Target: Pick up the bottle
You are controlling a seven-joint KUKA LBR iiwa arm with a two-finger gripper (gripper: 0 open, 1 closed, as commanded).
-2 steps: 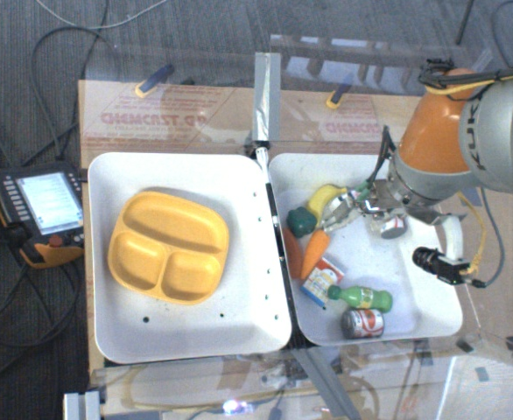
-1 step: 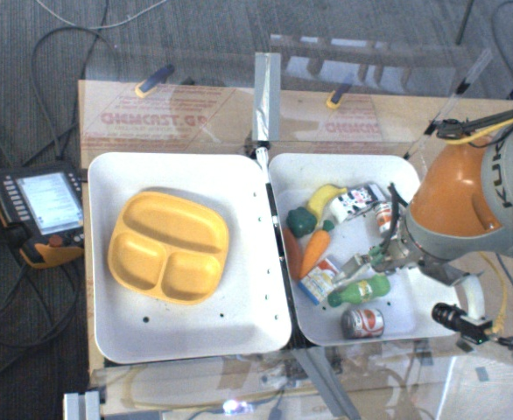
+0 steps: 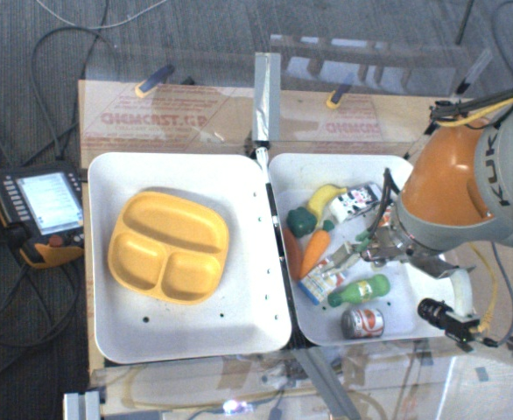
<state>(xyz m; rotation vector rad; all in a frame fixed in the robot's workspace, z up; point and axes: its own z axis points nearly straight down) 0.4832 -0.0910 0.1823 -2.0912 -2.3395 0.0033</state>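
1. On the table [image 3: 186, 116], two shallow white bins sit side by side; the left bin [image 3: 134, 331] carries a yellow divided tray [image 3: 169, 246] with three compartments, lying a little toward the bin's left half.
2. From the right edge, the arm [image 3: 453, 191] reaches in over the right bin [image 3: 405, 322]; its orange band bulges above the wrist, the grey body slants down and to the left, and the wrist hangs over the bin's middle-right part.
3. Below the wrist, the gripper [image 3: 372, 245] points toward the clutter in the bin's centre; its tip sits just above the bottle, and whether its parts are apart or together I cannot tell, since the metal blurs into the items beneath.
4. Near the bin's lower middle, the green bottle [image 3: 359, 290] lies on its side, cap end toward the right, resting on the bin floor and not lifted.
5. Just left of the bottle, a flat packet [image 3: 319, 283] lies under the carrot's tip.
6. Along the left wall, an orange carrot [image 3: 314, 250] lies tilted, with a dark green vegetable [image 3: 300, 221] touching its upper end.
7. Above these, a yellow banana [image 3: 325, 198] rests beside a small printed carton [image 3: 354, 204].
8. Below the bottle, near the front wall, a red and silver can [image 3: 363, 323] lies on its side.
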